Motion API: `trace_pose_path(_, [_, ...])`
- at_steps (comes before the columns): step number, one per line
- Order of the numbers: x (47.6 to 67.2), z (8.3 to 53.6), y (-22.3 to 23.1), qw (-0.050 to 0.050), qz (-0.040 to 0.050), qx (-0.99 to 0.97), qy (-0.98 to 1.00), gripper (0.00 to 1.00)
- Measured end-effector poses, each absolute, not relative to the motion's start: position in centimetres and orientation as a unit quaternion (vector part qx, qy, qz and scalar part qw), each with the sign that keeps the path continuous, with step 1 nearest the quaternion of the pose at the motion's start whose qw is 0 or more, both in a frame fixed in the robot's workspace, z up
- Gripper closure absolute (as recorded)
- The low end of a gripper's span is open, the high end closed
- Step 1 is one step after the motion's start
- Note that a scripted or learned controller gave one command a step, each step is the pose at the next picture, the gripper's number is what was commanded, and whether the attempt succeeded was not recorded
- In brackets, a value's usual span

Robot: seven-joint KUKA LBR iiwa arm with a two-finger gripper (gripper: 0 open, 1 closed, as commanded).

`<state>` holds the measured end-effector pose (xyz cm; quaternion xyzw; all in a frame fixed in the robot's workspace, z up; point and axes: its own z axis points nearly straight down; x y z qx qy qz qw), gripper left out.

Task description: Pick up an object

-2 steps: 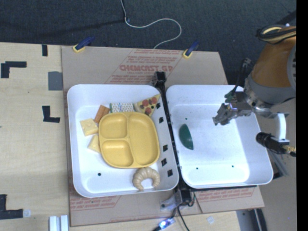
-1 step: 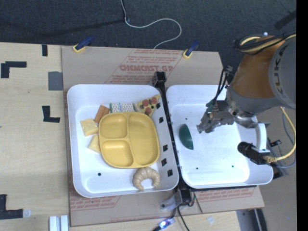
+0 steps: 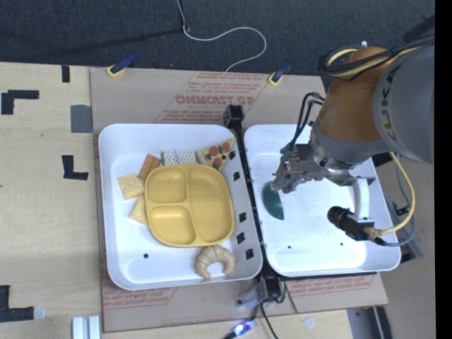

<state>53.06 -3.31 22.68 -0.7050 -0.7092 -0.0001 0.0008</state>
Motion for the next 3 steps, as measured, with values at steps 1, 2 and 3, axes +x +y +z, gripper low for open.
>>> trace_pose_path(1, [52.4,21.4,-4.5,0.001,0.0016,-0.707,-0.707,1.00])
trace_pose_path(2, [53.2,22.2,-4.7,0.001,0.0005,-0.706,-0.708,1.00])
trace_pose_path(3, [52.6,23.2,-3.7,0.001,0.0003,-0.706,-0.708,1.00])
